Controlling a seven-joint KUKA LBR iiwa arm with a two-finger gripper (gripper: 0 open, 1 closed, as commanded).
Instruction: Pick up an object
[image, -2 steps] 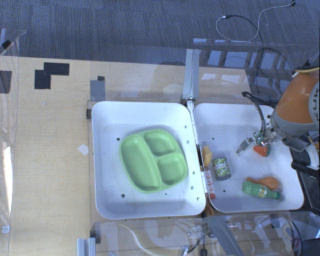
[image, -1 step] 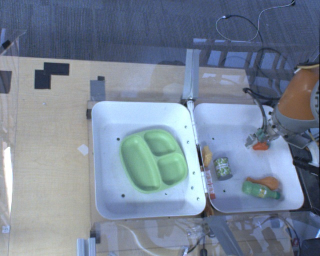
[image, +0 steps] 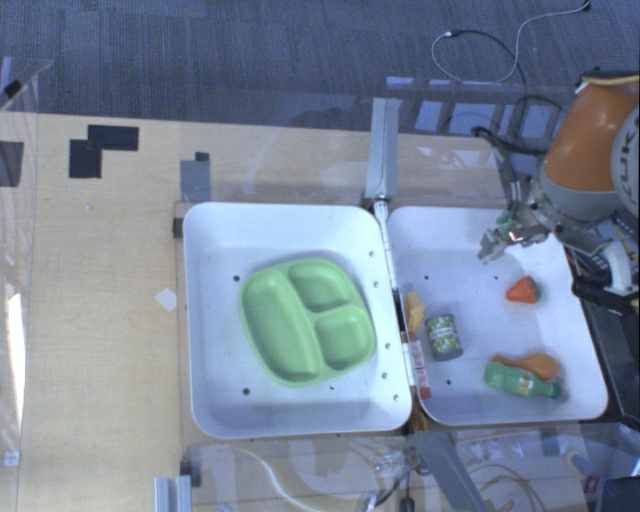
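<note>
In the right bin (image: 470, 405) lie a green can (image: 444, 336), a small red-orange piece (image: 522, 291), a green bottle (image: 519, 380) on its side touching an orange item (image: 535, 362), and a yellow item (image: 413, 309) by the left wall.

My grey arm with its orange band (image: 590, 140) reaches in from the right, wrist bent down-left, my small metal two-finger pincer (image: 492, 246) hanging with nothing in it.

Wide open floor across the upper middle of the right bin (image: 440, 235). Lower down it crowds up: can (image: 444, 336) near the divider, green bottle (image: 519, 380) and orange piece (image: 531, 362) touching at lower right, small red item (image: 522, 291) by the right wall.
</note>
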